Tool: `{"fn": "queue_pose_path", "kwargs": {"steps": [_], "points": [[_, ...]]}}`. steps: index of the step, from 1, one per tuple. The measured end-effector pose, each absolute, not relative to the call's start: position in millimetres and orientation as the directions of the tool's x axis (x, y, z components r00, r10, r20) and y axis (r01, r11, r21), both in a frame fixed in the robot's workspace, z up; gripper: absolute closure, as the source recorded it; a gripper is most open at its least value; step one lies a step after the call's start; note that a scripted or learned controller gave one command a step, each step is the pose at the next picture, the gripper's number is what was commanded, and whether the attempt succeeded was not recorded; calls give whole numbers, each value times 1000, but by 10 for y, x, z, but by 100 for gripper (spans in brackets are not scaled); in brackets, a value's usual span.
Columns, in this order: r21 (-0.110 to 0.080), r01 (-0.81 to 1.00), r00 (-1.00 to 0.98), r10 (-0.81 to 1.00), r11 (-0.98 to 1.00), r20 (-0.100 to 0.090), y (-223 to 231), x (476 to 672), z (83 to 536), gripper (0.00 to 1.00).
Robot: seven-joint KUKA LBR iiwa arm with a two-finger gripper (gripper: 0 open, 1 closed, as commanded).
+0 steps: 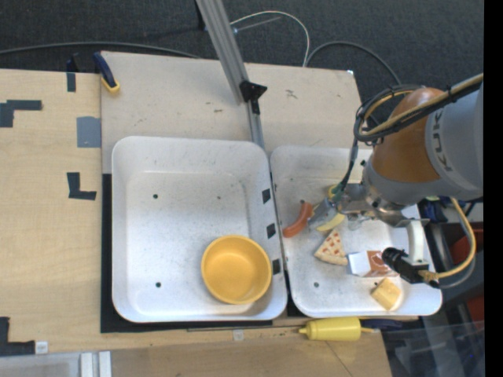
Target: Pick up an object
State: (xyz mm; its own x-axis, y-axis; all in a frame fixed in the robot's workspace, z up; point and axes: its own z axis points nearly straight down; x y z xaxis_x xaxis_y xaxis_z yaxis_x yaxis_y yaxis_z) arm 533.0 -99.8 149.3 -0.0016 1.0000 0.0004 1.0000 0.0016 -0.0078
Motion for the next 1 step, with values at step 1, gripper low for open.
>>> {"fn": "queue_pose_path", "kwargs": {"steps": [1], "points": [[0, 1000, -1, 1000, 1, 0, -1039, 5326, 896, 0]]}}
